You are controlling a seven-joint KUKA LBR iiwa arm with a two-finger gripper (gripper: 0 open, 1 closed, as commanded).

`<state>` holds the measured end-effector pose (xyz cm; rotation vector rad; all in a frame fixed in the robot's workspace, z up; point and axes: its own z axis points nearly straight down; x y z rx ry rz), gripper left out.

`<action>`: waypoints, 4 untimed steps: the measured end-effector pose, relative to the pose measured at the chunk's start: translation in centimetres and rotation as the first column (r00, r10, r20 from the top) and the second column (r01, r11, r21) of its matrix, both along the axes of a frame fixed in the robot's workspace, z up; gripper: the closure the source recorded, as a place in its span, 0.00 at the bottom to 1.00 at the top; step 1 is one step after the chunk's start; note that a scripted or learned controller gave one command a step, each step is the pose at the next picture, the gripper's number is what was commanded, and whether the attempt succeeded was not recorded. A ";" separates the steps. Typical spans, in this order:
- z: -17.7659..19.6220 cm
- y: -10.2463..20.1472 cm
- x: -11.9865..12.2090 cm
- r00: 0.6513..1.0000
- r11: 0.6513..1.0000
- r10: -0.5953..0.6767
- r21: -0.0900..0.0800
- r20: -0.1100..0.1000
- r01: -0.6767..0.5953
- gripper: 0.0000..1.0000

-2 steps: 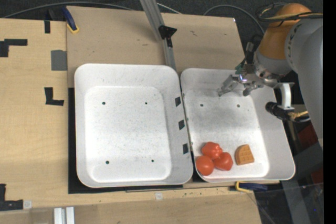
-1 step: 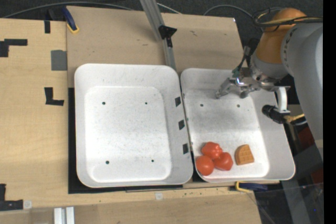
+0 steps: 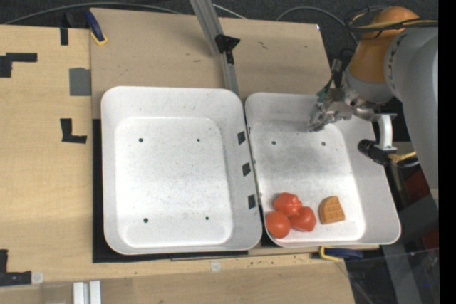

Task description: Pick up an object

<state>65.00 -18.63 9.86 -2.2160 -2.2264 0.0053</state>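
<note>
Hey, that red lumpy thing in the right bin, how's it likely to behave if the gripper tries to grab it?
The red lumpy object looks rounded and glossy, so fingers may slip off its bulges. It lies by the bin's near wall, touching or almost touching the orange block, which could crowd a grasp or get nudged. It looks like a small toy, probably light and stiff.
</note>
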 end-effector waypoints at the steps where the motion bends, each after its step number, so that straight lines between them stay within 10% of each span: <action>1: 4.3 0.3 0.1 1.000 1.000 -0.003 0.002 0.006 0.003 1.00; 3: 13.3 0.5 -0.3 1.000 1.000 -0.003 0.001 0.007 0.003 1.00; 4: 14.0 5.2 -3.1 1.000 1.000 0.000 0.003 0.001 0.000 1.00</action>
